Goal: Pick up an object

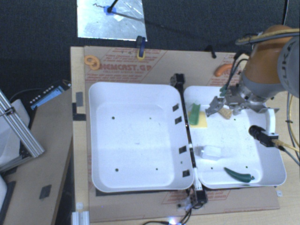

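Nearest, at five o'clock, lies a curved dark-green pepper (pixel 239 174); my gripper (pixel 220 108) hovers at two o'clock, fingers unreadable.

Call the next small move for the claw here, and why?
Probably a short drop straight down. The claw hangs over the upper part of the right bin, with a small tan object right at its tip and nothing visibly gripped. The green and yellow sponge lies just to the camera's left, so drifting that way risks bumping it instead.
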Controlling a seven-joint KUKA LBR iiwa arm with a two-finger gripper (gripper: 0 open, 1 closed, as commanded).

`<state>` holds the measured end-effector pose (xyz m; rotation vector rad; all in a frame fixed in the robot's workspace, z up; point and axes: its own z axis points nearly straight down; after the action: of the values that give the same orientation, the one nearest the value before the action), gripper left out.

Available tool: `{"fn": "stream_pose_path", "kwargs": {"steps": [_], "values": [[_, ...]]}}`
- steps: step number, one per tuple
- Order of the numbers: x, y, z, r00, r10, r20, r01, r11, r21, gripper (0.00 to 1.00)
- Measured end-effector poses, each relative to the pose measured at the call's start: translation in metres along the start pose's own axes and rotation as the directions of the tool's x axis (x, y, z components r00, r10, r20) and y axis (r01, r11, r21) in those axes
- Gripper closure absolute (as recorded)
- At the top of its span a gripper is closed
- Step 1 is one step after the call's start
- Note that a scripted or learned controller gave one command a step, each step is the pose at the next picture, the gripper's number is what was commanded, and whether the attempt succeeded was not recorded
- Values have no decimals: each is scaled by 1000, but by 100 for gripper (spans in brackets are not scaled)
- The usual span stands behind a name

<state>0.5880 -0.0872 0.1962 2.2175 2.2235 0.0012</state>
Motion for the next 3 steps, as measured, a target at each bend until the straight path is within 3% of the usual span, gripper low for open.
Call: {"fn": "stream_pose_path", "kwargs": {"steps": [1,2,3], "values": [[0,1,-11,1000,-2,0,2,1000,-3,100],[88,22,-65,1000,-11,-4,11,1000,-7,100],[153,-5,-202,1000,-10,-6,10,1000,-17,100]]}}
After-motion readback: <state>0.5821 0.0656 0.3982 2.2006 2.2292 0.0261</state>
